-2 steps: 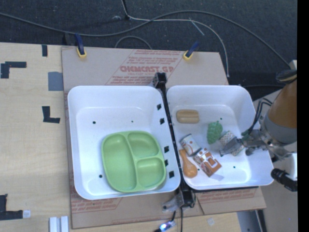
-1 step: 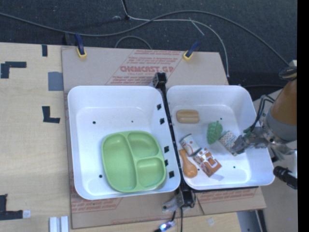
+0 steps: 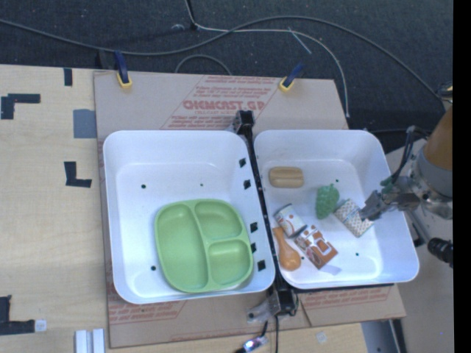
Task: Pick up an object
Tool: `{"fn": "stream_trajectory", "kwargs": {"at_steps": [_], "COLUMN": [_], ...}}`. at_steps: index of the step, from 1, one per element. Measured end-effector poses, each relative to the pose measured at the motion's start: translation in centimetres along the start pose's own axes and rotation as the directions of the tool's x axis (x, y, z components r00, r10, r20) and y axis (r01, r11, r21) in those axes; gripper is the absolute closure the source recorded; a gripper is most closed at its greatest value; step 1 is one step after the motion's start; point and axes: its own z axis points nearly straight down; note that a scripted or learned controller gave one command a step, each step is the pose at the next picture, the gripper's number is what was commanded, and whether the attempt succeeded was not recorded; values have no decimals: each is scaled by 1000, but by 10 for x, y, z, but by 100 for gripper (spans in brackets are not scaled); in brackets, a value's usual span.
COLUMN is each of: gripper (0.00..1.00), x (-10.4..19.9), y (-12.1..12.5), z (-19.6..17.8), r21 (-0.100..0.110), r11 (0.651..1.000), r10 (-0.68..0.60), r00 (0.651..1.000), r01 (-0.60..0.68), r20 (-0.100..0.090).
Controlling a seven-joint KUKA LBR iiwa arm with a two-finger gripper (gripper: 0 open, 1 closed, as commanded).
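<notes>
The right bin (image 3: 368, 147) holds several small items. A tan bun (image 3: 285, 176) lies near its back, and a green leafy toy (image 3: 327, 201) sits at the middle. A speckled grey block (image 3: 352, 218) lies right of the green toy. Toward the front left are a small white and red can (image 3: 288, 218), an orange piece (image 3: 288, 251) and a brown and white packet (image 3: 318, 247). My gripper (image 3: 374, 206) reaches in from the right, low over the bin's right side, just beside the speckled block's right end. Nothing is visibly held in it.
The left bin (image 3: 125, 153) holds a green divided plate (image 3: 204, 245). A black divider (image 3: 254, 190) runs between the bins. Both stand on a cardboard sheet (image 3: 213, 101) clamped at the back. Cables (image 3: 243, 28) cross the dark floor behind.
</notes>
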Motion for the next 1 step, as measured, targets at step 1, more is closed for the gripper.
{"fn": "stream_trajectory", "kwargs": {"at_steps": [1], "gripper": [100], "x": [4], "y": [6], "z": [-44], "r21": [-1], "r11": [1000], "r10": [0], "r00": [1000], "r01": [0], "r20": [1]}}
